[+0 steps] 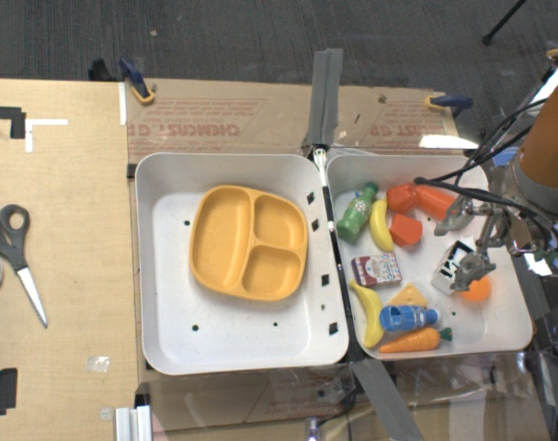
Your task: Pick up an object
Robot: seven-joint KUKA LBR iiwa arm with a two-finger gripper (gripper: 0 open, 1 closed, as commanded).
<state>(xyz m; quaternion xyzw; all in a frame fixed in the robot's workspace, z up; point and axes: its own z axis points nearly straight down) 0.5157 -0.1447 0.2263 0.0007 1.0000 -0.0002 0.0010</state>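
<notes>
A gripper [467, 246] reaches in from the right over the right bin [513, 333]. Whether it is open or shut cannot be told, nor whether it grips anything. Just below it, touching or nearly so, lies an orange ball [478, 289], and a small black-and-white box [450, 263] sits at its left, tilted on a diagonal. Farther left lie a banana [381, 227], upright in the view, and a green bottle [355, 215]. The left bin [159, 274] holds a yellow divided plate [248, 243].
</notes>
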